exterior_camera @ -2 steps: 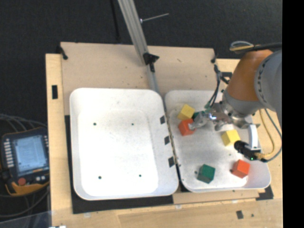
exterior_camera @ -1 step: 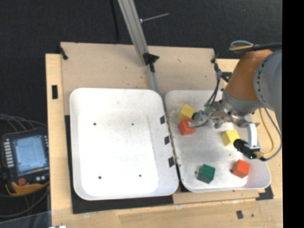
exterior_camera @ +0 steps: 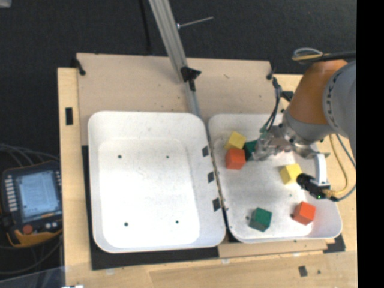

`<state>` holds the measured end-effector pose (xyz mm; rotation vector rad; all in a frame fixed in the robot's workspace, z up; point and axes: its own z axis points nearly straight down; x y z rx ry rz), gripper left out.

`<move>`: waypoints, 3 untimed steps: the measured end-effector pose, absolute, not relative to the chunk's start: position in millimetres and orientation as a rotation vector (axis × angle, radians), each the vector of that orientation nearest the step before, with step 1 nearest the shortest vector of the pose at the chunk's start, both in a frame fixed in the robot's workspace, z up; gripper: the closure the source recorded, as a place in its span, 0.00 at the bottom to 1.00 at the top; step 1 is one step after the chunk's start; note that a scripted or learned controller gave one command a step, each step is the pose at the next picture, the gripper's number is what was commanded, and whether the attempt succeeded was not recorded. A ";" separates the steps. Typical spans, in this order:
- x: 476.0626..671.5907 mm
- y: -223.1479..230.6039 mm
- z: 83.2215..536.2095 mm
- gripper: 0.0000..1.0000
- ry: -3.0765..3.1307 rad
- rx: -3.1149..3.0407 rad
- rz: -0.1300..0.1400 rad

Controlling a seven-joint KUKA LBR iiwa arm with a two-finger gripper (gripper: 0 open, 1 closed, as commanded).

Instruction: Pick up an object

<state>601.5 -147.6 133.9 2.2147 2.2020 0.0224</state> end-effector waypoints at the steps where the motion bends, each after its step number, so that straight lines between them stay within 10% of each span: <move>1: 607.0 -150.1 198.2 1.00 2.219 2.214 0.007; 3: 607.9 -103.0 206.2 1.00 2.228 2.215 0.001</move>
